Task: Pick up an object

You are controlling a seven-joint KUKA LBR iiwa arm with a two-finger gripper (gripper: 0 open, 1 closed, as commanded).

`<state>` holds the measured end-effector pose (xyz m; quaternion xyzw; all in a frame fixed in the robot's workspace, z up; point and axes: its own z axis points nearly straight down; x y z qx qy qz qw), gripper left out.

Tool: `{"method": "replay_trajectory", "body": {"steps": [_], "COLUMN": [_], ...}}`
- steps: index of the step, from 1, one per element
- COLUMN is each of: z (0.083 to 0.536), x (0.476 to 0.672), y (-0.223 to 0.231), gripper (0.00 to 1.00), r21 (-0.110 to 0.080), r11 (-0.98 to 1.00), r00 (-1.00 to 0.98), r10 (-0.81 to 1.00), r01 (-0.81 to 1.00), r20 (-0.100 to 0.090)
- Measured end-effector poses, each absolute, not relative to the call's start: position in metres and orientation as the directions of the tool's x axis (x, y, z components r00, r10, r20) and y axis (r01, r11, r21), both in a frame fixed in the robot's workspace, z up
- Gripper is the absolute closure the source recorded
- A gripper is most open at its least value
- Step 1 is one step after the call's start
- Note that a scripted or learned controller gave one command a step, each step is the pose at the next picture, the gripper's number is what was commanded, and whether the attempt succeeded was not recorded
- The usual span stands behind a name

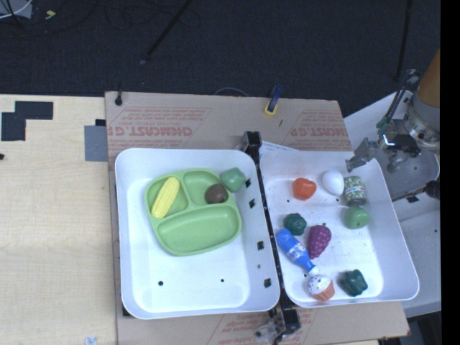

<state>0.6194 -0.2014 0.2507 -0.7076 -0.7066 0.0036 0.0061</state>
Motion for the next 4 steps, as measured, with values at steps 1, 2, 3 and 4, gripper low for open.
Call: {"method": "replay_trajectory", "body": {"steps": [1, 2, 3, 4], "z": [0.259, 0.197, 0.133, 0.107], "x": [0.622, 0.615, 0.611, 0.613], "y": [-0.202, -0.195, -0.19, -0.187], "gripper": [0.0, 0.0, 0.0, 0.0], "r21": [-0.001, -0.007, -0.007, -0.001], "r11": [0.0, 0.002, 0.001, 0.002], "r00": [0.0, -0.002, -0.001, -0.002], "r10": [1.0, 1.0, 1.0, 1.0], "r01": [1.0, 1.0, 1.0, 1.0], "r20": [0.0, 0.002, 0.003, 0.004]}}
